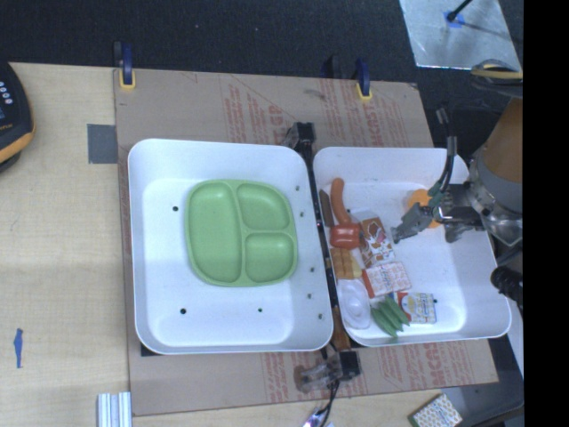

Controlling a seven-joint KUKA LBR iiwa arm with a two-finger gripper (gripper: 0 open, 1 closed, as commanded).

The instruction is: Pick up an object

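On the worktop [62, 238] the left bin [160, 323] holds a green divided plate [240, 232] lying flat in its middle, out of the way of the picking. The right bin [467, 278] gathers the likely targets along its left wall: a sausage [340, 201], a red piece [345, 235], small packets [382, 265], a clear cup [356, 308] and a green pod [387, 317]. Farther right the tool [416, 222] hangs low over this bin beside an orange piece [420, 199], probably lining up a grasp; I cannot tell whether it is spread or pressed together.
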